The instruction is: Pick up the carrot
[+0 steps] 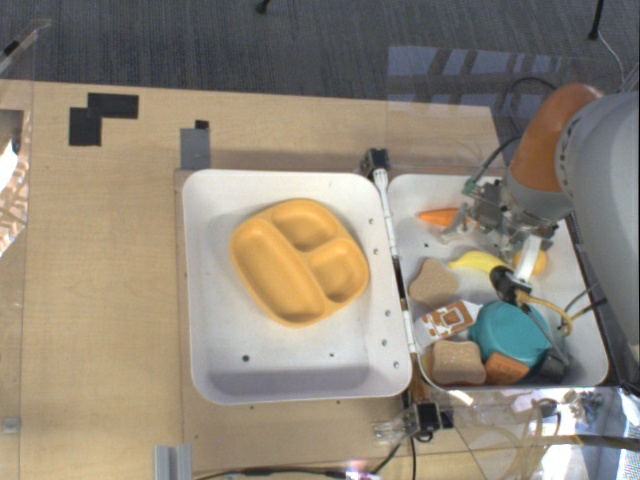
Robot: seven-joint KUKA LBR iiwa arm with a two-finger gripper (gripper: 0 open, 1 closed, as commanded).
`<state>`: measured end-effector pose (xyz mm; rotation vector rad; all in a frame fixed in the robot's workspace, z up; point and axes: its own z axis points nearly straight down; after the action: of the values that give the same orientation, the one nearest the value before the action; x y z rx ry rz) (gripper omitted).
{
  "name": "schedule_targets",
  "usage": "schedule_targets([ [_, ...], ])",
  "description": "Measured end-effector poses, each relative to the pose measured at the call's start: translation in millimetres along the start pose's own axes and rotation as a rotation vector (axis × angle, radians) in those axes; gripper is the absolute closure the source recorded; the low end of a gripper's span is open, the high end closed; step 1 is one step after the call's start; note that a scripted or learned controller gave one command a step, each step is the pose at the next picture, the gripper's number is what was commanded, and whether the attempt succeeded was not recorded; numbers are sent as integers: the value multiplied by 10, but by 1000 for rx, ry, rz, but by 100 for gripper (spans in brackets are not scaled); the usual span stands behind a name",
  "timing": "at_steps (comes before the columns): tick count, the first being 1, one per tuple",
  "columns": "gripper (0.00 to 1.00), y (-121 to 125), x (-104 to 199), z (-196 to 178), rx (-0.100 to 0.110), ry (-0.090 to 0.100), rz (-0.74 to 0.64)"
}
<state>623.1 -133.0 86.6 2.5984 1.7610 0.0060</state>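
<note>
I see a yellow divided plate (298, 260) in my left bin (215, 368); a teal bowl (512, 333), banana (480, 263) and bread pieces (433, 282) crowd the right bin (585, 343).

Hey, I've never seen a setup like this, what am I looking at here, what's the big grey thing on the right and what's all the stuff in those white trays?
This is one picture from a camera fixed above a wooden bench, looking down at a slant. The big grey shape with the orange band is a robot arm reaching in from the right. Its gripper hangs over the right bin, close beside the carrot, which it is meant to pick up. I cannot tell whether it holds anything. The left bin holds a yellow divided plate. The right bin also holds a yellow banana-like toy, a teal round item and some tan bread-like pieces.
</note>
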Motion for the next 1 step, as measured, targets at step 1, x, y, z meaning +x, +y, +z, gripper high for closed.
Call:
schedule_targets([
  [1, 0, 140, 608, 3, 1, 4, 73],
])
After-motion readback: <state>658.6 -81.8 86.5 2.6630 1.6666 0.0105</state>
